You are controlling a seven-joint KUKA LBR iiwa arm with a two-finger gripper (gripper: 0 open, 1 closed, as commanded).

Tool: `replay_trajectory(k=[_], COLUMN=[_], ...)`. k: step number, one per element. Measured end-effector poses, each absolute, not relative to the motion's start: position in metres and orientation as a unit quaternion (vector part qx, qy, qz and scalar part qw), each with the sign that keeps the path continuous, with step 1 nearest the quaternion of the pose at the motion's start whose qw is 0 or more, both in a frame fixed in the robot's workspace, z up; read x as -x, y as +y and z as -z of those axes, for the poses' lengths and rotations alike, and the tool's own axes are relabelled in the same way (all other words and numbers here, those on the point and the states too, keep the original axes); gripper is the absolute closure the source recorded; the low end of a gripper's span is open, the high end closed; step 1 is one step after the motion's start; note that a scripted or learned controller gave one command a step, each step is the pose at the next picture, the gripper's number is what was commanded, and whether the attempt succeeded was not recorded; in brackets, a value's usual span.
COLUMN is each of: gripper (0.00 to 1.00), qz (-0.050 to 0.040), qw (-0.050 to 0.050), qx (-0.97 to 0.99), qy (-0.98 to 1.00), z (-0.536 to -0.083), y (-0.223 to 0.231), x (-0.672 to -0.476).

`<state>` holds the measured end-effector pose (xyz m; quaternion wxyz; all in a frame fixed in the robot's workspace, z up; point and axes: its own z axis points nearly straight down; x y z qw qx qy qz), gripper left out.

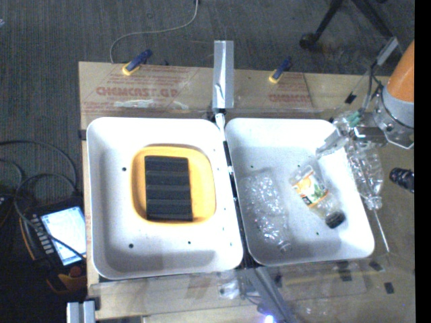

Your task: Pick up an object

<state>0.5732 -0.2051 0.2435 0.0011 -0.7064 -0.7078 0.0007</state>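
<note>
Looking down on your counter (94, 86), you've got two white bins side by side. Your left bin (108, 147) carries a yellow tray (205, 187) with a dark ribbed block (167, 188) lying in the middle of it. Over in your right bin (269, 147), a clear crumpled bottle (264, 204) lies near the left wall, and just beside it, toward the middle, lies a clear bottle with an orange and green label (311, 190) and a black cap, tilted with the cap toward the near right corner. A third clear bottle (365, 170) sits along the bin's right rim. Your arm (403, 86) comes in at the far right, orange band showing, and the gripper (347, 132) hangs over the bin's far right corner, above the bottles; whether it's wide or narrow, you can't tell from here, and nothing is visibly held.
</note>
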Motion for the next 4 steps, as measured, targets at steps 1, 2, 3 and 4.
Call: replay_trajectory(k=[1, 2, 3, 4], gripper=[0.0, 0.0, 1.0, 1.0], qz=[0.0038, 0.0033, 0.005, -0.0006], qw=[0.001, -0.009, -0.008, 0.0], qx=[0.668, 0.622, 0.622, 0.658], qy=[-0.744, -0.783, -0.783, -0.753], z=[-0.097, -0.092, -0.101, -0.196], y=[-0.215, -0.201, -0.2, -0.164], x=[-0.585, -0.513, -0.514, -0.526])
